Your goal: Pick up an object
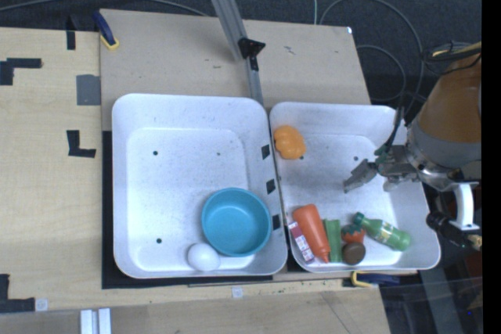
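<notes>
The likeliest targets are sitting in a tight cluster along the near wall of the right bin (407, 117): an orange-and-red carrot-shaped toy (311, 227), a red-and-white packet (300, 240) pressed against its left side, a slim green piece (333, 238) just to its right, a brown round thing (354, 253) with a bit of red above it, and a green bottle (383, 232) lying on its side toward the right. An orange fruit (289, 141) is resting alone near the bin's far left corner, well apart from the rest.

The gripper (366, 174) is hanging over the bare middle of that bin, pointing left, between the fruit and the cluster. Its dark fingers are looking spread, with nothing between them, though they are small and a little blurred.

From where I'm standing, the crowding is the trouble. If the arm is heading for the cluster, a finger coming down could be landing on a neighbour instead of beside the target, shoving pieces into the wall or pinching two at once. The bottle, being round and on its side, could be rolling away from a closing finger. The fruit is freer, but it is sitting close to the wall, leaving little room for a finger.

In the left bin (125, 168), a blue bowl (235, 221) and a white ball (203, 255) are lying touching, out of the way.
</notes>
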Controlling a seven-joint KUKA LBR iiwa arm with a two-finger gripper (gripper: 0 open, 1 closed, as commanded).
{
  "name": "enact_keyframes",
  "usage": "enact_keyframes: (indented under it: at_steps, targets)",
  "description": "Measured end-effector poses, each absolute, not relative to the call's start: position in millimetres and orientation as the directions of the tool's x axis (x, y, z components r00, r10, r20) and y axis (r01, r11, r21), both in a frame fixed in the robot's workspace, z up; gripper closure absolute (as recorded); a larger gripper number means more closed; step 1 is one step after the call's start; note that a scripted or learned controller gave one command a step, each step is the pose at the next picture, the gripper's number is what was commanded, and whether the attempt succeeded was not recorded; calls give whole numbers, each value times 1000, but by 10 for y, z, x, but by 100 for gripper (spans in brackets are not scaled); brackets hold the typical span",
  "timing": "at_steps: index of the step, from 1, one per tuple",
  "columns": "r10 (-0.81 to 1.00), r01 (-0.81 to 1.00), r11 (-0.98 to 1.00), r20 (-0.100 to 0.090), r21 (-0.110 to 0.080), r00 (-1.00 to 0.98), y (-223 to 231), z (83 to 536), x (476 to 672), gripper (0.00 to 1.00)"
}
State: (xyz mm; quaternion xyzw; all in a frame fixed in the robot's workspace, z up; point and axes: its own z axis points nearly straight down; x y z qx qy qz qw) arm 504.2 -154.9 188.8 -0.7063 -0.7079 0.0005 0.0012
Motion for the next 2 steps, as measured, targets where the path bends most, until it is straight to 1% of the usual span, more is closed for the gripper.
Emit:
enact_keyframes:
  at_steps: [1,2]
  targets:
    - [1000,1000,2,1,-2,-2,-1551,1888,5042,0]
    - [1000,1000,1,1,-8,-1,-1609,1293,5083,0]
